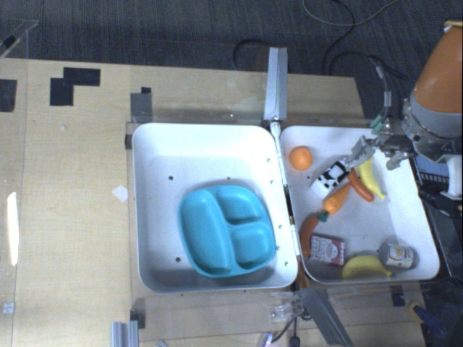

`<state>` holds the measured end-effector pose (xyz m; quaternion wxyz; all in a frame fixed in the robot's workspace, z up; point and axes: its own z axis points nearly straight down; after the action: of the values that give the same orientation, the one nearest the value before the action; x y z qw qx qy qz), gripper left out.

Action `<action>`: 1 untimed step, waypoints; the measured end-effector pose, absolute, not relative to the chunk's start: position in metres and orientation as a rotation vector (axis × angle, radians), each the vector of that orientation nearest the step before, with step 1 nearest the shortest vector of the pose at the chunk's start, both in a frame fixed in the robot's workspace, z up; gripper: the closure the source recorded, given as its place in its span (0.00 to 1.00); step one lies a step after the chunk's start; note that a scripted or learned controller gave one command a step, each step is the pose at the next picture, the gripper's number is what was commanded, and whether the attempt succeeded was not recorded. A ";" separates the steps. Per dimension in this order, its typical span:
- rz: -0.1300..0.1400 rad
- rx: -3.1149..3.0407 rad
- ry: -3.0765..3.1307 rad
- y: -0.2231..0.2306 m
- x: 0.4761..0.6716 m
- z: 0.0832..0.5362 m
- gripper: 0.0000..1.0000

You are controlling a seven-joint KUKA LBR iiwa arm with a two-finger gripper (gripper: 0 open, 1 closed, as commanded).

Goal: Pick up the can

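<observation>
At the near edge of the right bin lie three things in a row: a small maroon carton to the left, a yellow banana in the middle, and the can on its side in the near right corner, just beside the banana's right end. The can is silver with red marking and sits well apart from the gripper. Just left of the carton, against the wall shared with the other bin, lies a reddish sausage-shaped item.

Further back, near the middle of this bin, an orange carrot lies at a slant, and just behind it is a black-and-white patterned item. To their right are a second banana and a red-orange piece lying touching it. An orange ball sits toward the far left corner. That makes two bananas, one can, one carton and one each of the rest.

The left bin holds one thing: a blue tray with three compartments, lying toward the near side.

At the far right of the right bin the gripper hangs above the second banana, under the grey arm with its orange band. Whether its jaws are apart or together cannot be told from here, and nothing shows plainly between them.
</observation>
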<state>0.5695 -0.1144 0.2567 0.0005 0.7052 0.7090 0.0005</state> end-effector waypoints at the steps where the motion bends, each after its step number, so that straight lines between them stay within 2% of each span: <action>1: 0.003 2.062 2.367 -0.094 0.546 0.257 0.00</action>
<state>0.5460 -0.0942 0.2573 0.0010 0.6569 0.7540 0.0008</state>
